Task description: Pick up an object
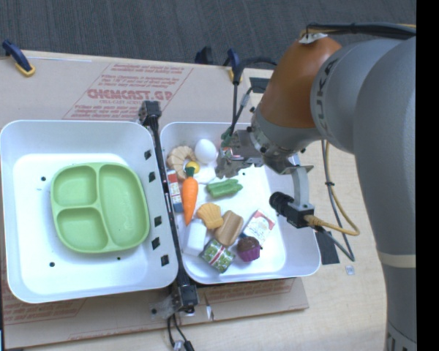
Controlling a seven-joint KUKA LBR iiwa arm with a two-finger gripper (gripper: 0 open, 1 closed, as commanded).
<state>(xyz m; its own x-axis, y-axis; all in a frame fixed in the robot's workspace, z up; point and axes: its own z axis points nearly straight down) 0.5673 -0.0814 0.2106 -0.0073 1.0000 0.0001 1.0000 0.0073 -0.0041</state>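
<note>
End effector (230, 159): I see it low over the right bin (301, 258), at the bin's upper middle. I cannot tell from this slant how it is set, and I see nothing carried in it.
Nearest candidate: green pod-shaped toy (224, 189), lying flat just below the end effector, apart from the other items.
Handling estimate: I judge it light, hollow plastic, stiff, smooth and liable to slip.
Grasp point: across its narrow width at mid-length.
Alternatives: white egg (205, 150) just left of the end effector, round and likely to roll out; carrot (189, 196) lower left, tapered.
Crowding: the packed items further below it leave little finger clearance.
Left bin: green divided plate (100, 207), well away to its left.
</note>
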